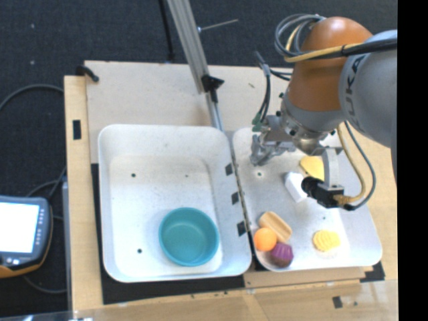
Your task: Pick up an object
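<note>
My gripper (263,151) hangs over the far left corner of the right bin (358,229), and nothing can be seen held in it. In that bin's near left corner lie an orange ball (265,239), a purple ridged piece (283,254) and a tan block (276,224), close together. A yellow ridged piece (326,240) rests toward the near right. A white piece (294,184) and a yellow piece (312,166) lie under the arm's wrist, partly hidden. A teal bowl (188,236) sits in the left bin (134,159).
A slanted metal rail (194,45) rises behind the bins. The arm's orange band (328,59) and cables hang over the right bin's far side. A screen device (23,236) sits off the bench at the left.
</note>
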Action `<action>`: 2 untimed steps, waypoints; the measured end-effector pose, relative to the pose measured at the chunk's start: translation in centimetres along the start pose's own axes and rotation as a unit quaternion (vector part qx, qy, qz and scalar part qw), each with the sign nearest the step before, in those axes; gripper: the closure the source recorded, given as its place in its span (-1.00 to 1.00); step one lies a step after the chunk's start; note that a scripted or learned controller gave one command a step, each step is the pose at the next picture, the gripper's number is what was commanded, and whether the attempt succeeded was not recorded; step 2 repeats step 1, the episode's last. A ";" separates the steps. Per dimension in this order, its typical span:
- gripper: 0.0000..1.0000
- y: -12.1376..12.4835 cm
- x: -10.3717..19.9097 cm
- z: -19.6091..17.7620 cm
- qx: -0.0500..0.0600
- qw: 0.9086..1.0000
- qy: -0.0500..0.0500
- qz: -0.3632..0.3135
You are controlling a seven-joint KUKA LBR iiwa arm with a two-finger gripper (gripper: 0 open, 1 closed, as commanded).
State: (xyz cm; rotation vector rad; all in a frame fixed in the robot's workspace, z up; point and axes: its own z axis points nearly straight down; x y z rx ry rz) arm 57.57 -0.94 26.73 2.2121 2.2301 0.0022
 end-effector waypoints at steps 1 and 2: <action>1.00 -0.1 4.6 2.0 0.002 1.000 0.000 0.001; 1.00 -0.1 4.6 2.0 0.002 1.000 0.000 0.001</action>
